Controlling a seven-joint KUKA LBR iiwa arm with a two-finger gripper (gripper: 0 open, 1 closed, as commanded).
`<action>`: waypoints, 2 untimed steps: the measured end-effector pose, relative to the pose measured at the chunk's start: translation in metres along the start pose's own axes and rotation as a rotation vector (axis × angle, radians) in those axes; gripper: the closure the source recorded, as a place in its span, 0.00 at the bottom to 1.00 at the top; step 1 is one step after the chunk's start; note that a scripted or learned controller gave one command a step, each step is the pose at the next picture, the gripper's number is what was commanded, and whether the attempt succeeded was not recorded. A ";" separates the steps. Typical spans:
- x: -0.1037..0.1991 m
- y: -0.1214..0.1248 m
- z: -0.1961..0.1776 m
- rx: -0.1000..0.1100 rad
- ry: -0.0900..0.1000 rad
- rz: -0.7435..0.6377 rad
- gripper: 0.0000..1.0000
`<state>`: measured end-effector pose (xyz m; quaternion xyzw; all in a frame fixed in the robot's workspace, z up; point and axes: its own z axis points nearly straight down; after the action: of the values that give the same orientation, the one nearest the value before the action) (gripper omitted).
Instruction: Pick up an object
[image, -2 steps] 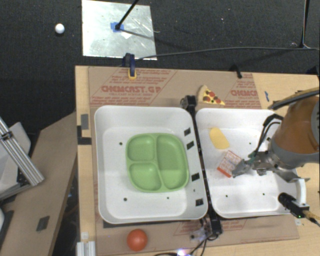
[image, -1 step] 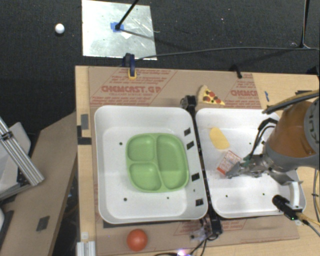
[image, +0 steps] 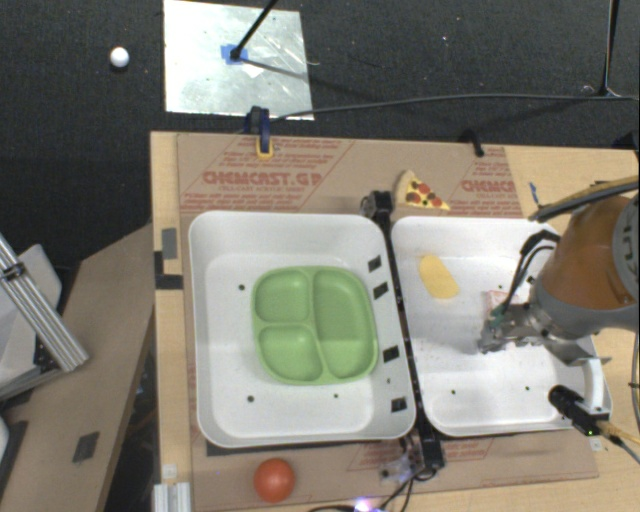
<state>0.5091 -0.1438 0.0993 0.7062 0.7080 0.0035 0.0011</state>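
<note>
Brown cardboard sheet (image: 300, 170) printed "CHEMCAST GP" underlies both shallow white bins. The left bin (image: 215, 300) holds a green divided plastic plate (image: 313, 325); the right bin (image: 460, 400) has open floor around a yellow oval piece (image: 438, 276). The gripper (image: 492, 335) hovers nearby (its grip unreadable).

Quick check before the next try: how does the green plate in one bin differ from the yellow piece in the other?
The green plate is far larger than the yellow piece. The plate is split into compartments; the yellow piece is a plain rounded lump. The plate sits mid-floor in the left bin, away from the gripper; the yellow piece lies in the right bin, up and left of the gripper. Both rest flat on a white bin floor.
</note>
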 end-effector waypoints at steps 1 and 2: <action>0.005 0.002 -0.044 0.001 -0.004 -0.002 1.00; -0.001 0.010 -0.103 -0.001 -0.006 -0.002 1.00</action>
<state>0.5188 -0.1454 0.2027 0.7056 0.7086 0.0017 0.0033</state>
